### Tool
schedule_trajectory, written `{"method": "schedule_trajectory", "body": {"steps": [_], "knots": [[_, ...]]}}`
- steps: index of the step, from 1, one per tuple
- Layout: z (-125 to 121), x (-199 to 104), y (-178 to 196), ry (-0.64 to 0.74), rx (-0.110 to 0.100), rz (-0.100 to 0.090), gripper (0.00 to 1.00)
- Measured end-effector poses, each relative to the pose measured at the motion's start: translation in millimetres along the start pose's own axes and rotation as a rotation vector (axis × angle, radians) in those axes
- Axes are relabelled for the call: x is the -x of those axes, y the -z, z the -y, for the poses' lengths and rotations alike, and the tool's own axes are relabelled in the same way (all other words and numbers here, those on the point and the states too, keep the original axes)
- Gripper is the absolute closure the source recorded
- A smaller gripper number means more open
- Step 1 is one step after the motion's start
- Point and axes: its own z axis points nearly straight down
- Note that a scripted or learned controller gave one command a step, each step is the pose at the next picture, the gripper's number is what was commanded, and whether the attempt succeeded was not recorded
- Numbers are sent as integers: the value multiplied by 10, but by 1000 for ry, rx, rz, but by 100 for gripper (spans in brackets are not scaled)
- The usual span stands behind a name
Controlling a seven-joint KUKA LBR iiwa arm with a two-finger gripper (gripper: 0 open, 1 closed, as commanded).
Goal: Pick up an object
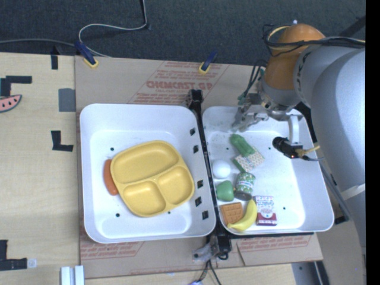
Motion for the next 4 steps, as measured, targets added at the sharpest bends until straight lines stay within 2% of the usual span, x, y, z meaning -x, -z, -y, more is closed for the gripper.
{"method": "schedule_trajectory", "body": {"steps": [1, 2, 3, 4], "knots": [[-2, -6, 94, 1, 0, -1, 100], [0, -6, 91, 1, -1, -1, 0], [906, -164, -203, -1, 2, -3, 0], [887, -156, -88, -2, 8, -2, 100]]}}
